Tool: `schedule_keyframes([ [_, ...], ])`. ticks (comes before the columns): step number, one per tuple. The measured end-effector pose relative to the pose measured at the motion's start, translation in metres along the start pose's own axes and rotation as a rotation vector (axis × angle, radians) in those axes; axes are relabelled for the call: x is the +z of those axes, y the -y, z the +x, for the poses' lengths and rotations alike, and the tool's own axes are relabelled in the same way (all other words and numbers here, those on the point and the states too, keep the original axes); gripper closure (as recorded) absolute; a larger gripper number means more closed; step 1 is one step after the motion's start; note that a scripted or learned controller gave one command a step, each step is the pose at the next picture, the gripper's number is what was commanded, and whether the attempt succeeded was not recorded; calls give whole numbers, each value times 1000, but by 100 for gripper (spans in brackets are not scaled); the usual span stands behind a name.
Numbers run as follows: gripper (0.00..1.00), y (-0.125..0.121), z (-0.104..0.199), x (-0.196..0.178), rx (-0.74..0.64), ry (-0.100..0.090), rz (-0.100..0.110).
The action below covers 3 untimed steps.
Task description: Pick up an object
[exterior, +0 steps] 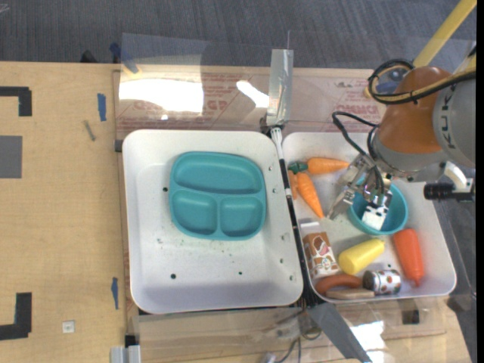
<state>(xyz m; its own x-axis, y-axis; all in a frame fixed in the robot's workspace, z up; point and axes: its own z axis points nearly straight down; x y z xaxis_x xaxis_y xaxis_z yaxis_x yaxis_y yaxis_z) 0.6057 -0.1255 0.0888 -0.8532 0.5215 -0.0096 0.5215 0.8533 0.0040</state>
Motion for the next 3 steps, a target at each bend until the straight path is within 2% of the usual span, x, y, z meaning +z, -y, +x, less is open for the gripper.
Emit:
schedule_keyframes([
  [1, 100, -3, -3, -14, -4, 13, -3],
  [2, 0, -3, -2, -13, -4, 11, -3],
  [3, 0, 38, 68, -2, 94, 0, -3],
])
